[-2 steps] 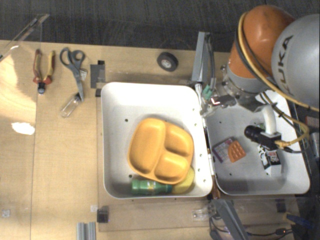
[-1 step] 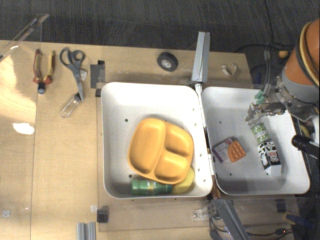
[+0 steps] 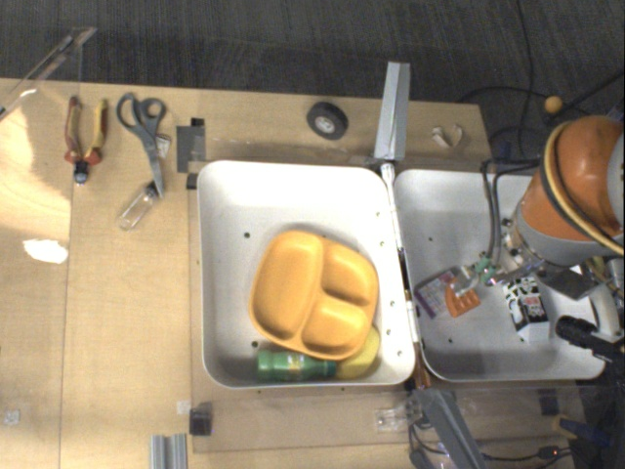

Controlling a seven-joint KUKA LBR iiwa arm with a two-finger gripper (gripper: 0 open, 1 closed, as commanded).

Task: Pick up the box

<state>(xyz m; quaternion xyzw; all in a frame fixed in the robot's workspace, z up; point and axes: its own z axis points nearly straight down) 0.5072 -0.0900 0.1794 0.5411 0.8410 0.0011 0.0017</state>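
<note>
From above, the bench [image 3: 117, 301] carries two white bins side by side. The left bin [image 3: 229, 262] holds a yellow-orange divided tray [image 3: 314, 293] lying overturned and tilted, its lower edge resting over a green bottle [image 3: 285, 364] and a yellow-green object [image 3: 365, 355] against the near wall. The right bin [image 3: 439, 213] contains a small box [image 3: 527, 301], white with dark printing, lying close to a small orange and purple packet [image 3: 454, 296], the two apart. The arm [image 3: 581, 189], grey with an orange band, reaches in from the right and hangs over the right bin's far right part; the gripper [image 3: 503, 262] sits just beside the box, above and to its left. How the jaws stand cannot be told, as the wrist hides them. On the bare bench left of the bins lie red-handled pliers [image 3: 83, 135], grey scissors [image 3: 146, 130] and a roll of black tape [image 3: 327, 120].
</note>
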